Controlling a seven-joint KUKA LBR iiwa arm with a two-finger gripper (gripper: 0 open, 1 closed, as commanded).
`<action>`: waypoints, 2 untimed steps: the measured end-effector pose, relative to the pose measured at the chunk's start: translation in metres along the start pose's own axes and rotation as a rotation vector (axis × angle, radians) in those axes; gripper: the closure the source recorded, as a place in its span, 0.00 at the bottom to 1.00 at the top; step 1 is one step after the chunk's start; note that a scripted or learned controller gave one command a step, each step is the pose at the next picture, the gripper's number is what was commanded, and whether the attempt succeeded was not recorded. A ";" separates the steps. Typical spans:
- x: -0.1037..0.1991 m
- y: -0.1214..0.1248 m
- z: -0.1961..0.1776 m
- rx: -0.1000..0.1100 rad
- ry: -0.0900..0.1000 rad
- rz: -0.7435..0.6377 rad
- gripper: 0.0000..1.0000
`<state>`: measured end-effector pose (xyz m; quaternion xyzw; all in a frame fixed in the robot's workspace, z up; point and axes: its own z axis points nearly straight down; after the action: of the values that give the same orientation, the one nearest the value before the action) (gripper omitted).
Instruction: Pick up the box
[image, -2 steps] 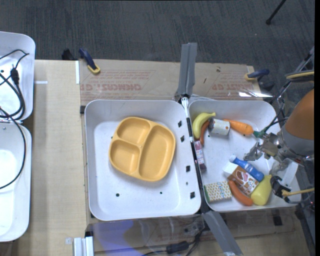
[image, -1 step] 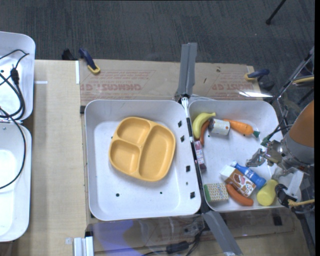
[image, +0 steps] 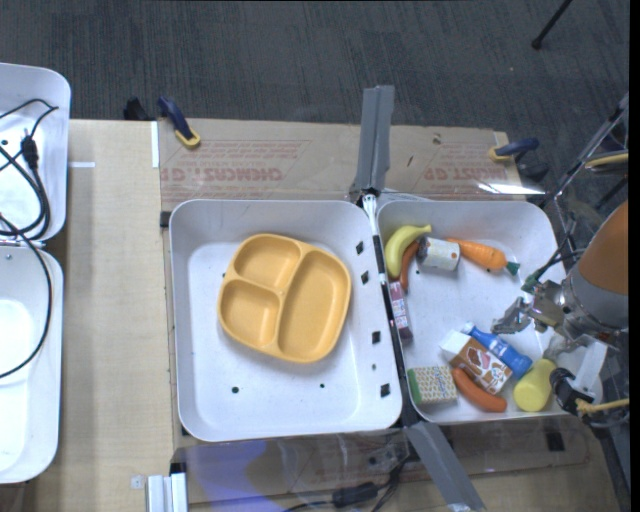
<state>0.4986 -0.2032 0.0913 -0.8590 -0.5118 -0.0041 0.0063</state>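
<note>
Wooden bench (image: 110, 300) carries two shallow white plastic bins side by side. Left bin (image: 200, 400) holds one yellow three-compartment plastic plate (image: 285, 297), nothing else. Right bin (image: 535, 225) is cluttered, all near each other.

Grey arm with orange band (image: 610, 262) comes in from the right edge over the right bin's right side. Its metal pincer (image: 528, 312) sits low over bare bin floor, just right of and above the toy pile; whether it is apart or together I cannot tell, and nothing visible is clamped in it.

Contents by size: yellow toy banana (image: 402, 246) at top left, orange toy carrot (image: 482, 255) beside it, orange-red toy sausage (image: 478, 391) at bottom, dark red slim packet (image: 400, 308) along the left wall, blue-and-white tube (image: 497, 350), yellow lemon-like toy (image: 534, 388) at lower right, small white cylinder with dark end (image: 437, 256) touching the banana.

Target reading: small orange-brown printed carton box (image: 481, 367), tilted, mid-bottom of right bin, touching the tube above and the sausage below. A small green-speckled cube box (image: 433, 385) sits at lower left; which one is meant is ambiguous.

Risks: crowded neighbours, so the pincer likely catches the tube or sausage instead, or pushes the carton sideways. Tilted carton may slip. Wrong-box grasp possible.
</note>
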 end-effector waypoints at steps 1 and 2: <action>0.000 0.000 0.000 0.000 0.000 0.000 0.00; 0.042 0.014 0.003 -0.002 -0.015 0.007 0.00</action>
<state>0.5312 -0.1729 0.0892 -0.8607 -0.5090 0.0019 0.0013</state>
